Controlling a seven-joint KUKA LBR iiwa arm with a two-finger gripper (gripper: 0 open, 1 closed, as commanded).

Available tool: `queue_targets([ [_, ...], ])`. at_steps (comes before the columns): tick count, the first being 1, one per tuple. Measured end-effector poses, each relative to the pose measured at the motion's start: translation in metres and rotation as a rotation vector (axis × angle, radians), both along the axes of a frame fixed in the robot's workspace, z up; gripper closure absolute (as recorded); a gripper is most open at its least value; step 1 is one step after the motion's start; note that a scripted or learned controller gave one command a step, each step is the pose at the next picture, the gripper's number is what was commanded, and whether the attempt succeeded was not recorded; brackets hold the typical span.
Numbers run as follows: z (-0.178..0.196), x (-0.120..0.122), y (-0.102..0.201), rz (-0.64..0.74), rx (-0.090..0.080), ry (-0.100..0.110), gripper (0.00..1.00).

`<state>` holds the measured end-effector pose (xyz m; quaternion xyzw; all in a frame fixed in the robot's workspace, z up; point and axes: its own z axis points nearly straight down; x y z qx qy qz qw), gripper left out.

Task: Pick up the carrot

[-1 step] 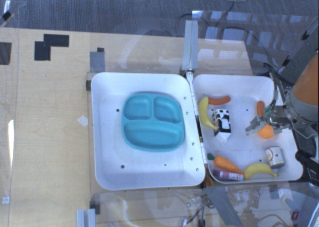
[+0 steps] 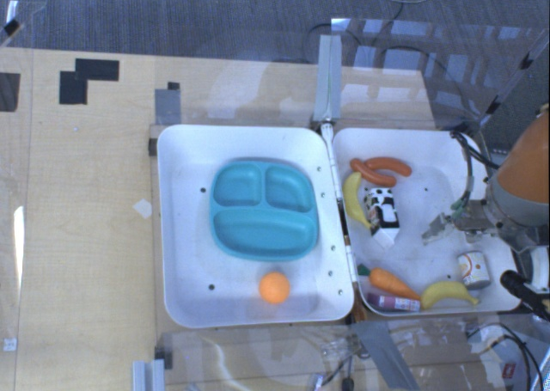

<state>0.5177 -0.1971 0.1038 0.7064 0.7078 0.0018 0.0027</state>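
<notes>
The carrot (image 2: 394,282), orange and tapered, lies near the front edge of the right bin (image 2: 430,144), pointing left. My gripper (image 2: 436,229) hangs over the middle right of that bin, up and to the right of the carrot and well apart from it. Nothing shows in its grasp. The arm's orange band (image 2: 526,173) is at the right edge.
In the right bin are two red sausages (image 2: 382,168), a yellow banana (image 2: 355,198), a black-and-white box (image 2: 381,207), a second banana (image 2: 449,293), a red packet (image 2: 394,302) and a small can (image 2: 473,267). The left bin (image 2: 185,235) holds a blue divided plate (image 2: 264,210) and an orange (image 2: 274,288).
</notes>
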Motion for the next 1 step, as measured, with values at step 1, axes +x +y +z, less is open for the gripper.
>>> queue_targets([
  [1,-0.0143,-0.0196,-0.0043,-0.19,0.007,-0.007,0.0],
])
